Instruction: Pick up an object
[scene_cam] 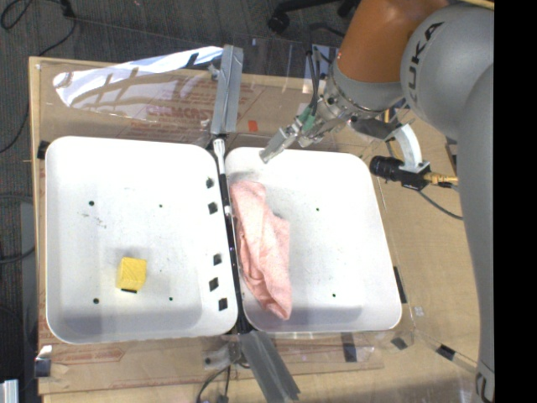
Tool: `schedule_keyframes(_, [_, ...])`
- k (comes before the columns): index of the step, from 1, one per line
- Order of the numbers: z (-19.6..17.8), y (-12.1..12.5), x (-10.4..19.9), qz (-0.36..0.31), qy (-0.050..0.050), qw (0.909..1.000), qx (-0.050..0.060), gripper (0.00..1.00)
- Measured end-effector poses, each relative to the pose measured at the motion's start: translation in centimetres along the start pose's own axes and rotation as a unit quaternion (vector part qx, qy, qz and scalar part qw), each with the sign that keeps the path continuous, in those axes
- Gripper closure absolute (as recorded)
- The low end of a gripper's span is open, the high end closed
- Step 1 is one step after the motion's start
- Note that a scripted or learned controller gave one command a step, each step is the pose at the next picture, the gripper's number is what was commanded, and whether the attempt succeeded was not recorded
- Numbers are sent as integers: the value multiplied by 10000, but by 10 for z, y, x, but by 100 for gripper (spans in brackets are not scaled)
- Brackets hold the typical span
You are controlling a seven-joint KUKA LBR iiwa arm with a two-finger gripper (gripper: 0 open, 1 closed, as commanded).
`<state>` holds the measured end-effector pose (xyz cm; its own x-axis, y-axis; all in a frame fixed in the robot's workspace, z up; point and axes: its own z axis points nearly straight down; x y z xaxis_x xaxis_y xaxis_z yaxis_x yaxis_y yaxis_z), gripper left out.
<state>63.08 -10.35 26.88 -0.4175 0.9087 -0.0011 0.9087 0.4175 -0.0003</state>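
gripper (277, 147) over far rim of right bin (382, 250), finger state can't tell, pink cloth (262, 246) just below it, yellow block (132, 274) far left in left bin (67, 225)

Two white bins sit side by side on the tabletop (419, 250). In the left bin (126, 175), a small yellow block (132, 274) lies toward the near left, alone on the white floor. In the right bin (336, 250), a pink cloth (262, 248) lies crumpled along the left wall, running from the far corner down toward the near edge. The grey arm (436, 49) with its orange band reaches in from the right, and its claw (277, 148) hangs at the right bin's far left corner, just above the cloth's top end.
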Motion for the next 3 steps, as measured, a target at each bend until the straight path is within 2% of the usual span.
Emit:
schedule_keyframes(1, [118,7,3,194,5,9998,5,0])
schedule_keyframes(2, [158,-6,-2,-75,-44,10000,-32,0])
schedule_keyframes(3, [158,-6,-2,-76,-44,10000,-31,0])
